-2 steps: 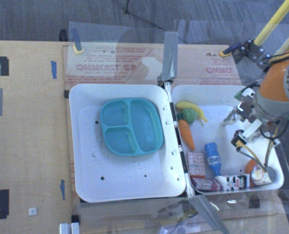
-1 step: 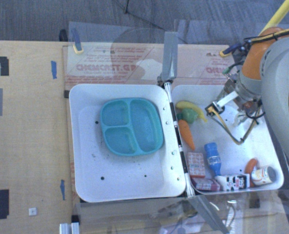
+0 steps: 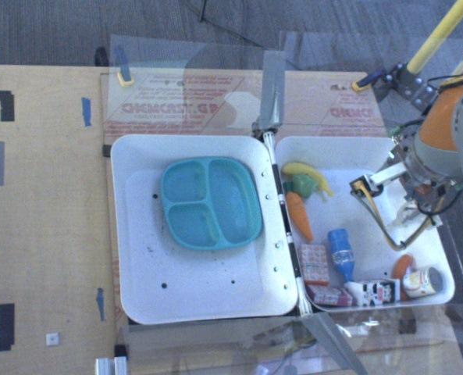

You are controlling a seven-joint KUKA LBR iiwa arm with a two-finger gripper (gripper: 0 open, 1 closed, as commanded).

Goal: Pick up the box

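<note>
Camera view: the box (image 3: 315,262) lies near the front of the right bin (image 3: 442,244), beside the blue bottle (image 3: 341,254), below the carrot (image 3: 297,215). The gripper (image 3: 369,196) hangs well apart, fingers spread wide, holding nothing. The arm (image 3: 438,143) reaches in sideways.

The pale wooden bench (image 3: 44,233), marked with black squares and strips of blue tape (image 3: 86,111), carries two shallow white bins side by side, the left bin (image 3: 137,287) and the right bin (image 3: 442,264) touching along their inner rims, with printed cardboard (image 3: 184,108) lying behind them.
</note>
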